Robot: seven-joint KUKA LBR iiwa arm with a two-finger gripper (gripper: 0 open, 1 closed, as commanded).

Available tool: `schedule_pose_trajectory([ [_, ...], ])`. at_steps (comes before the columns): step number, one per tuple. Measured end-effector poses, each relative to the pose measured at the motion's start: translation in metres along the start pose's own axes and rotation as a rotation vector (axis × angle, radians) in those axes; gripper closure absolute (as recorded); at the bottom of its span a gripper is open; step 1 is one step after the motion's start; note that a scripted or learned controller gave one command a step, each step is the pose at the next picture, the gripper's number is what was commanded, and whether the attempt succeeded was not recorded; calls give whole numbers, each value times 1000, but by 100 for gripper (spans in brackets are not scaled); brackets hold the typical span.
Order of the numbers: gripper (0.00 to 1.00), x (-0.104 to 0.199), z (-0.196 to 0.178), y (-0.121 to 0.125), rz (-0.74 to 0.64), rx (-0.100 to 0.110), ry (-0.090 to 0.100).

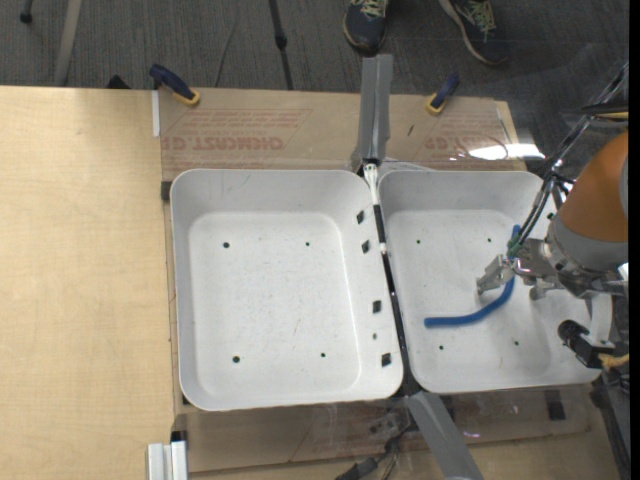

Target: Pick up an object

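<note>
Camera view: blue strip (478,313) lies in right bin (440,368), long axis running left-near to right-far. My end effector (497,278) sits at its right-far end, touching or just above; finger state, cannot tell.

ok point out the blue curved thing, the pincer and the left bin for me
blue curved thing (468,316): camera view, on the middle of its bent length in the right bin
pincer (497,279): camera view, midway between its fingertips, at the blue thing's upper end
left bin (181,268): camera view, on its left rim
</note>
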State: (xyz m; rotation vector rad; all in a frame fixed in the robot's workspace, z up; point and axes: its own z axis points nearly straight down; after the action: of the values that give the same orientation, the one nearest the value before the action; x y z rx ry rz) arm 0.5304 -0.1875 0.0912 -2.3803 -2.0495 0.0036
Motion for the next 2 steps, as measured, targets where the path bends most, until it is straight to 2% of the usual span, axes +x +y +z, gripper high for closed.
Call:
schedule_pose_trajectory([
  [1, 0, 55, -1, -61, 126, -3, 0],
  [2, 0, -7, -5, -2, -248, 0, 0],
])
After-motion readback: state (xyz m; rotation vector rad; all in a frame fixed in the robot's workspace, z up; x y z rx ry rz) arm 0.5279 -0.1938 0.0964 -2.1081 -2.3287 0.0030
